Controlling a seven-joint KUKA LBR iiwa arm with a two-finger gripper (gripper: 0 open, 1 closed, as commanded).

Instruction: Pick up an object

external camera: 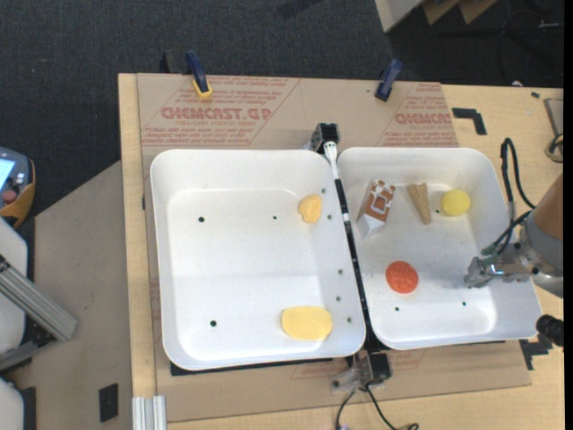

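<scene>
While the gripper (479, 274) hangs low by the right edge of the right bin (430, 330), nothing sits in it, and its grip cannot be told from here. The nearest thing to grab is likely the round red-orange ball (402, 277), which lies to the side of the gripper, toward the wall between the two bins. There is bare white floor between them, so the way looks open, and the yellow ball (455, 203) sits up by the far edge.

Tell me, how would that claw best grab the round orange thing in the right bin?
Probably straight down from above, fingers closing across the middle of the orange round object. It looks low and rounded, lies apart from the other items, and has bare bin floor all around, so any closing direction should work.
</scene>
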